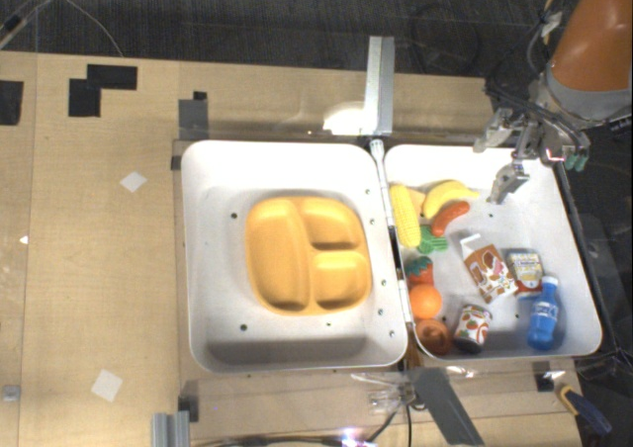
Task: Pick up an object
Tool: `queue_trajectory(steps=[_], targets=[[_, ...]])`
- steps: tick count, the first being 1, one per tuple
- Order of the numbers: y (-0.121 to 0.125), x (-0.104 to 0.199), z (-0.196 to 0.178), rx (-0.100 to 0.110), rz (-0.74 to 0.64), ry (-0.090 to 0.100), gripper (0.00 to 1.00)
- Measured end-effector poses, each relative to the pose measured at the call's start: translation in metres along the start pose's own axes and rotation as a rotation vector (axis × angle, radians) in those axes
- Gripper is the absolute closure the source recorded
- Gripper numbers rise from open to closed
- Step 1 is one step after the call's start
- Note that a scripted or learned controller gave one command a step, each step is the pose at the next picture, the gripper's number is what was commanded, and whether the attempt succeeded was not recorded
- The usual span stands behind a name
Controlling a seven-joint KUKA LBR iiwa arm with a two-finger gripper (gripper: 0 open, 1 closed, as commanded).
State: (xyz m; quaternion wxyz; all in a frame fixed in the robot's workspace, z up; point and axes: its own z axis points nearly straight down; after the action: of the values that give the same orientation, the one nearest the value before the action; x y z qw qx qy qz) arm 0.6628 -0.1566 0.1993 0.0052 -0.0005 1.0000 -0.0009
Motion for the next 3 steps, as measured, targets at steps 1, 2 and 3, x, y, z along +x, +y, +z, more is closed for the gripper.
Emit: queue_trajectory(steps=[1,2,3], targets=[[0.024,-0.003,0.108,-0.002,0.184,0.02,0.0],[0.025,-0.013,0.085,0.001,0.179,-0.018,1.0],[0.069,0.029,0.023,-0.003,-0.649,-0.003,1.0]])
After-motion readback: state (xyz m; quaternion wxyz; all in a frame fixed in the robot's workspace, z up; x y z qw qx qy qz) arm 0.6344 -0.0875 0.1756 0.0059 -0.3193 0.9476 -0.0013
